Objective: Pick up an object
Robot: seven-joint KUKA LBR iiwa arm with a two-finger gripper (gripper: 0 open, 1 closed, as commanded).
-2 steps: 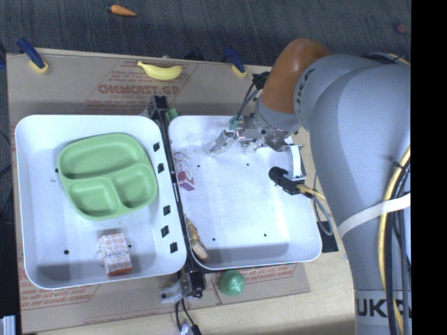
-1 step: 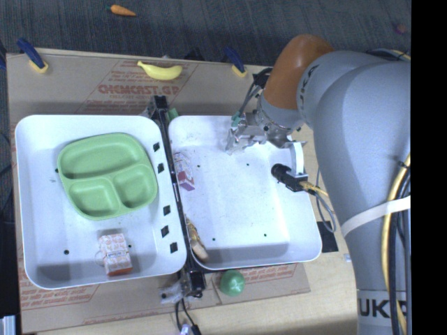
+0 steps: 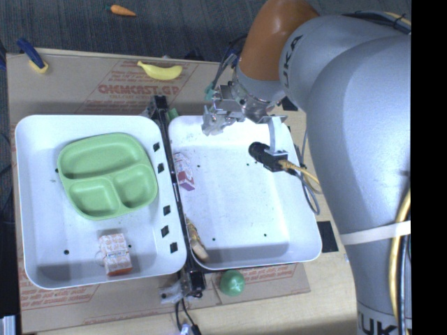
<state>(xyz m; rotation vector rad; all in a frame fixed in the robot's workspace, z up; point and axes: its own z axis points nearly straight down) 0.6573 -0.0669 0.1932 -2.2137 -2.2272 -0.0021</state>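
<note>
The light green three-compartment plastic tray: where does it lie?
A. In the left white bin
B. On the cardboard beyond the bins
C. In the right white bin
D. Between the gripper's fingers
A: the light green three-compartment plastic tray lies flat in the left white bin, above a small red-and-white packet.

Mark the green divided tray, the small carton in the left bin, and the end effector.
green divided tray (image 3: 106, 174), camera view, on its central ridge.
small carton (image 3: 114, 252), camera view, on its top face.
end effector (image 3: 215, 122), camera view, at its tip.
</note>
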